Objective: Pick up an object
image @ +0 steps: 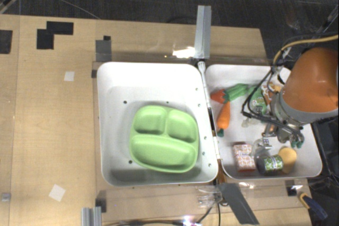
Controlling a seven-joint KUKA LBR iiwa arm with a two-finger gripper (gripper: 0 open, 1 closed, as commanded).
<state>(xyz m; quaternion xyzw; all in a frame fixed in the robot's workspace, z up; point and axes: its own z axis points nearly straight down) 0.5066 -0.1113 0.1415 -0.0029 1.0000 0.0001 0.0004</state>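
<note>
Two white bins sit side by side on the counter [47, 129]. Left bin [114, 87] holds a green divided tray [164, 137]. Right bin [312, 164] holds a toy carrot [224, 116], a green toy [241, 91], a small patterned box [243, 156], a dark can [270, 164] and a tan ball [288, 155]. Directly above the can hangs the pincer [265, 143]; its state I cannot tell.

Bearing two shallow white bins side by side: a pale wooden bench [47, 129], running out wide to the left. Sitting directly on it, the left bin [108, 114] and the right bin [312, 166], their inner walls touching along a metal divider. Also lying on the boards, black patches [54, 33] at far left and small pale squares [57, 192].
</note>
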